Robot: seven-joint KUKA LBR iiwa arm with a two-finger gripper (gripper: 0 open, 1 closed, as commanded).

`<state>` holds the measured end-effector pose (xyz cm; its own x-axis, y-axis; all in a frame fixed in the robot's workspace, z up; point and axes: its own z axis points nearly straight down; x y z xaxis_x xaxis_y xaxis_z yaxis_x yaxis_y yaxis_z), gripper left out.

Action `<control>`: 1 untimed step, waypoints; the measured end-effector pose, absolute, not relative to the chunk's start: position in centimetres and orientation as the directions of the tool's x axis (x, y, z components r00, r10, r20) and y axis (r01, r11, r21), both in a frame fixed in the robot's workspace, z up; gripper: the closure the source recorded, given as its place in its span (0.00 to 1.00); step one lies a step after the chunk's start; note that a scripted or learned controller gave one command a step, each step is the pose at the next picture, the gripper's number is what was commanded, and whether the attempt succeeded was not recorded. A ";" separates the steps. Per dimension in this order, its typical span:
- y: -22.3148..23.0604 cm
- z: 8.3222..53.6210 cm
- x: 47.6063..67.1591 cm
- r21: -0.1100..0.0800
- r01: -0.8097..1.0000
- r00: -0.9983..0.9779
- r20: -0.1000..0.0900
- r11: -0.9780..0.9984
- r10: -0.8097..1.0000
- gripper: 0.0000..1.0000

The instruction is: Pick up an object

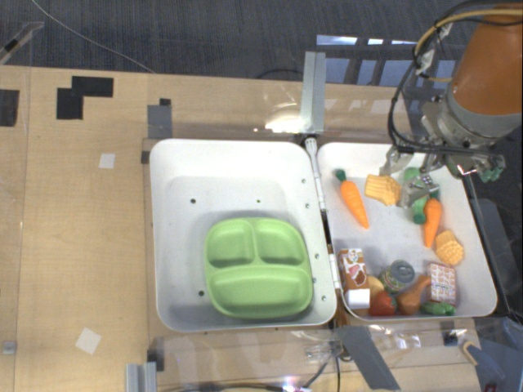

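Gripper [411, 178]: hanging over right bin [489, 288], finger state impossible to tell. Cracker [382, 189] lying just left of it; carrot [353, 202] lying beside cracker. Green tray [258, 266] sitting in left bin [176, 186].

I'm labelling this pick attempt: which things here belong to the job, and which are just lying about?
Job: gripper; yellow waffle piece, carrot, second carrot in the right bin.
Lying about: green divided plate, left bin.

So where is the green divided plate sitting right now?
The green divided plate lies in the left bin, toward its front right corner, close to the wall it shares with the right bin that holds the toy food.
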<state>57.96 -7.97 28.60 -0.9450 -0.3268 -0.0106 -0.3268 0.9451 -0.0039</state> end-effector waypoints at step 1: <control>1.6 24.5 66.5 0.004 -0.401 -0.916 -0.006 0.916 -0.401 1.00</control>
